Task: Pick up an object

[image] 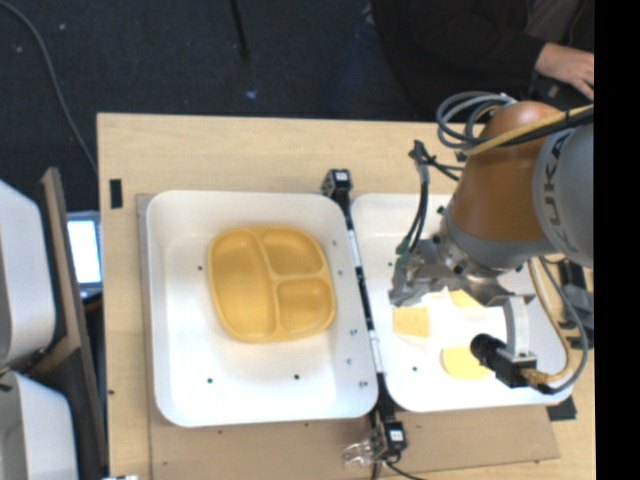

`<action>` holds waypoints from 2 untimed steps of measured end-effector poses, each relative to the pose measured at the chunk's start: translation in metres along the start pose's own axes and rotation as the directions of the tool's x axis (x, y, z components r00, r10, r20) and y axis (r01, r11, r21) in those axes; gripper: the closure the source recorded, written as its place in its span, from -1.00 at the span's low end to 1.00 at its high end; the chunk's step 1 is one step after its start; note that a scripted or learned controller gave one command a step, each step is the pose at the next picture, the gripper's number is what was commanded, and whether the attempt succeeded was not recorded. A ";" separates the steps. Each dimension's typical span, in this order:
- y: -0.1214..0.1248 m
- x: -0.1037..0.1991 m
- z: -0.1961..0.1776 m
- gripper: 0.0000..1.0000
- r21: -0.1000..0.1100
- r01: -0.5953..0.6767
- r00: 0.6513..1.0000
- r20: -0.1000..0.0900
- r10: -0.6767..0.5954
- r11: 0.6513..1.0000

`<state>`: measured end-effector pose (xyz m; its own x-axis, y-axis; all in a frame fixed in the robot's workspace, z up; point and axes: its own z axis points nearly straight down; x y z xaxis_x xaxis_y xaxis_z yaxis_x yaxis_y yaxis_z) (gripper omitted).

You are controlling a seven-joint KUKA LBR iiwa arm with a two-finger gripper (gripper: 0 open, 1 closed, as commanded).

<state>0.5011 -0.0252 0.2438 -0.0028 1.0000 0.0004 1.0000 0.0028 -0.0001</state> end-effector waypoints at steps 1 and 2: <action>0.002 0.050 0.011 1.00 0.000 0.000 1.000 0.000 0.000 1.000; 0.009 0.092 0.005 1.00 -0.001 0.001 1.000 -0.001 -0.001 1.000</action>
